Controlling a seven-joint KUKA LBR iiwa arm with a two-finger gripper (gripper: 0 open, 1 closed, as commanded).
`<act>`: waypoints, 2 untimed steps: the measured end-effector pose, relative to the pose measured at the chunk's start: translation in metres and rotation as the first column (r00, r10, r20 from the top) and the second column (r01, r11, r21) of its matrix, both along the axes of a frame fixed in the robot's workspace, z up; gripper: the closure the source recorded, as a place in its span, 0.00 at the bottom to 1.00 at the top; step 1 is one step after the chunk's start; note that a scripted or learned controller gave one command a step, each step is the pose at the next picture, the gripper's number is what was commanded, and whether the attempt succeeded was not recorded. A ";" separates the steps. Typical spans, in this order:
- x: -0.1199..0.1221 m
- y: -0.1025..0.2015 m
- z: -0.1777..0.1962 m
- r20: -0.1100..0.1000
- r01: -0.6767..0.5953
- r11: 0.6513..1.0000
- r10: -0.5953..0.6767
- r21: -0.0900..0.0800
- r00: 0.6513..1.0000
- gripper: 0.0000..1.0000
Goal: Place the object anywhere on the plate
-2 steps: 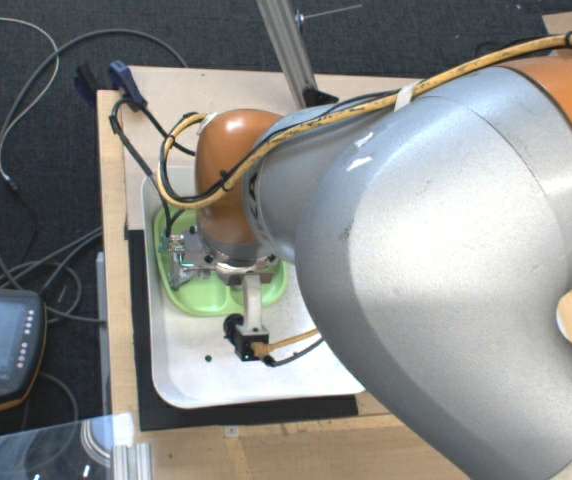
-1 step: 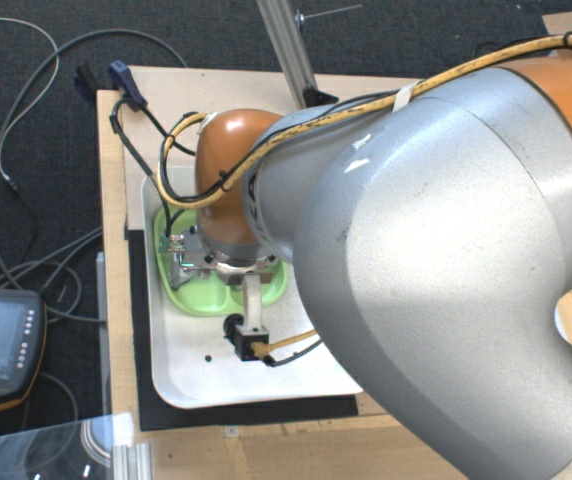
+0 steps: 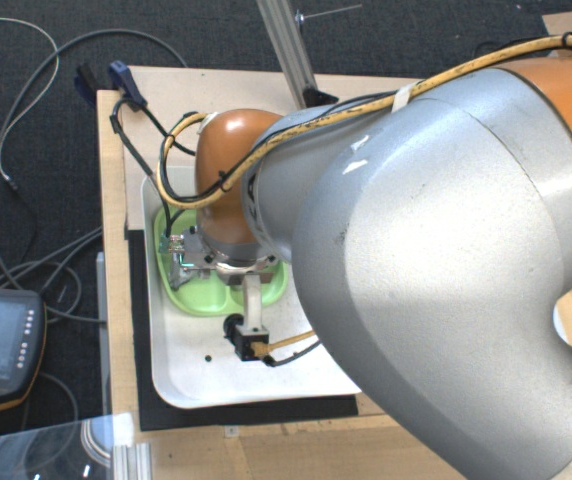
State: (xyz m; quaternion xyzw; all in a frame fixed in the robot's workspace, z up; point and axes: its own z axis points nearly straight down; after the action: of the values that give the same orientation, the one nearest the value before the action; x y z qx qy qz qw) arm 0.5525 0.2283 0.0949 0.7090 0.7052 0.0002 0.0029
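Camera view shows you the gripper (image 3: 209, 258) low over the green plate (image 3: 206, 293) at centre-left, presumably to place; its grasp state you cannot tell.

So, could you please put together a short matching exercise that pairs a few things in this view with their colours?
Things:
1. plate
2. bin
3. band above the arm's wrist
4. cable along the arm

Colours:
A. white
B. yellow
C. light green
D. orange-brown

Pairs: 1-C, 2-A, 3-D, 4-B
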 end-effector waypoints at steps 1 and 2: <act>0.000 0.000 0.000 0.000 0.000 1.000 0.000 0.000 1.000 0.00; 0.000 0.000 0.000 0.000 0.000 1.000 0.000 0.000 1.000 0.00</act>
State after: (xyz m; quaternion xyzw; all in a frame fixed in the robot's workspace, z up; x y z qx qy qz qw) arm 0.5525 0.2283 0.0949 0.7091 0.7051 0.0003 0.0030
